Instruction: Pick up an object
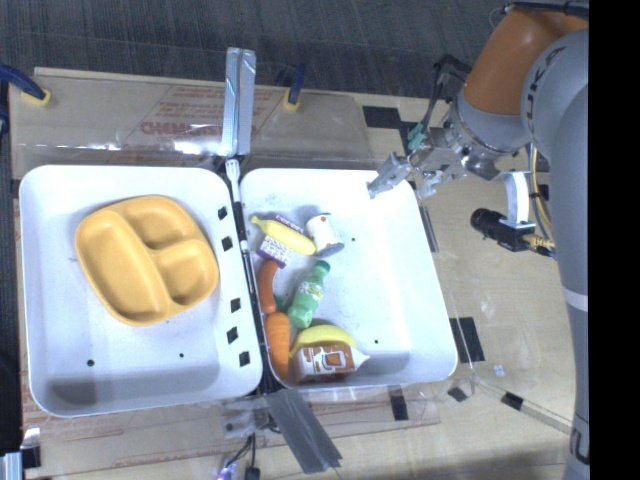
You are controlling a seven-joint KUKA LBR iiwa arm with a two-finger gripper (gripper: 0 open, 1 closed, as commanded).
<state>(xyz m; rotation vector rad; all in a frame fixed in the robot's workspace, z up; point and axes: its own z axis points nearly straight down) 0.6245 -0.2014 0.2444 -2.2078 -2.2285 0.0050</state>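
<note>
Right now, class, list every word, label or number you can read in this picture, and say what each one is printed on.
Red print on the clear sheet behind the bins: mirrored and too faint to read.
Label on the green bottle: too small to read.
Label on the orange carton: blurred, unreadable.
Sticker on the banana: too small to read.
No text reads clearly.

Two bins side by side on the bench. Left bin (40,368): a divided tray (147,258) left of centre. Right bin (410,298): items crowd its left side. Banana (283,236) and small cup (320,228) at the back, bottle (308,296) in the middle, carrot (277,336) along the left wall, carton (325,353) at the front. Gripper (395,176) over the right bin's back right corner.
</note>
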